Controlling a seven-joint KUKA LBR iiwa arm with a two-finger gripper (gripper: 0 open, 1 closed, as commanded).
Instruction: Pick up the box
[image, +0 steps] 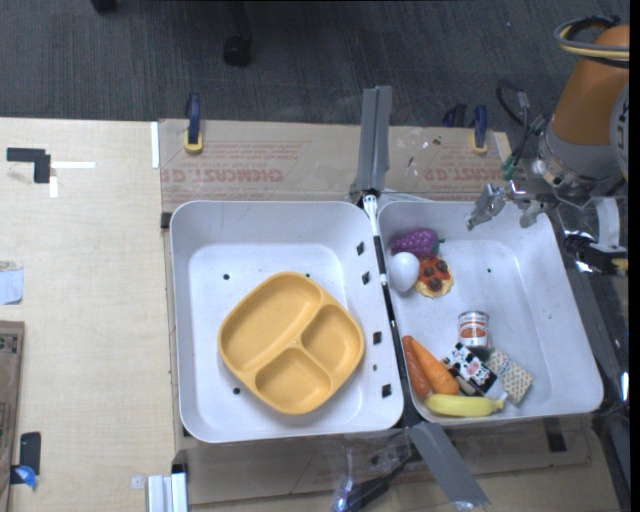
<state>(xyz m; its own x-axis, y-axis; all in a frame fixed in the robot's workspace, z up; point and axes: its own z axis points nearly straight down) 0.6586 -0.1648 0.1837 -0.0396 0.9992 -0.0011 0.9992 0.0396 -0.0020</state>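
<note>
Down in the near part of the right white bin (560, 300) lies the small box with a black and white pattern (470, 370), tilted; its printing is too small to read. It touches the orange carrot (428, 368) on its left and the beige waffle-patterned cracker piece (515, 380) on its right, and the yellow banana (465, 405) lies just in front of it. Just behind the box stands a small can with a red and white label (473, 328); the label's words cannot be made out. Further back in the same bin, near the dividing wall, are a purple bunch of grapes (415, 241), a white egg-shaped ball (403, 270) and a small round piece with red and dark toppings (435, 279).

The left white bin (190, 300) holds a yellow plastic plate with three compartments (291, 343), and it lies flat.

Behind both bins lies a brown cardboard sheet (270, 165) with red printing, upside down in this view; it seems to read "CHEMCAT", but I am not sure.

The gripper (497, 203) is above the far rim of the right bin, well apart from the box. Whether it is open or closed I cannot tell. The grey arm with the orange band (590, 90) is cut off at the right edge.
</note>
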